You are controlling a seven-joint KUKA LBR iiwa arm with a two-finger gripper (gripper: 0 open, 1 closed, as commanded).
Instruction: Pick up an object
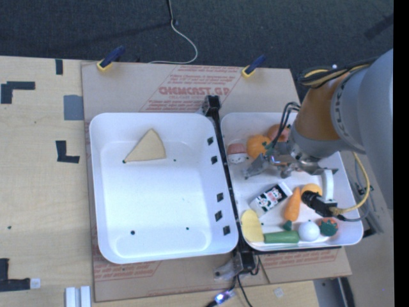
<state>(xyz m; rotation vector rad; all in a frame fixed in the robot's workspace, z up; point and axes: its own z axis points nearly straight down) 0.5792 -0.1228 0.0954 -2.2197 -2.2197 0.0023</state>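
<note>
1. The fingers point(255, 169) of the gripper point(270, 165) appear to be spread apart, low over the floor of the right bin point(348, 171), and nothing is seen pinched between them
2. The nearest candidate is judged to be the orange round fruit point(257, 146), which lies just behind the gripper in the upper left part of the right bin, close to the black divider point(220, 171)
3. For a sound grasp, the opening should be centred over the fruit's widest part before it is closed. A round body is likely to roll or squirt out if it is caught off-centre
4. A small pinkish piece point(236, 149) lies just beside the fruit on the divider side, and a second orange-pink object point(278, 133) is partly hidden by the wrist. Either may be nudged, or caught along with the fruit
5. Little room is left for a finger between the fruit and the divider
6. Nearer the front of the same bin, a black-and-white packet point(270, 198), a toy carrot point(293, 204), a yellow oval piece point(251, 226), a green cylinder point(281, 237) and a white ball point(309, 231) are crowded together, near to the gripper but clear of it
7. A tan wedge point(147, 148) lies alone in the left bin point(102, 190), well apart from the arm
</note>
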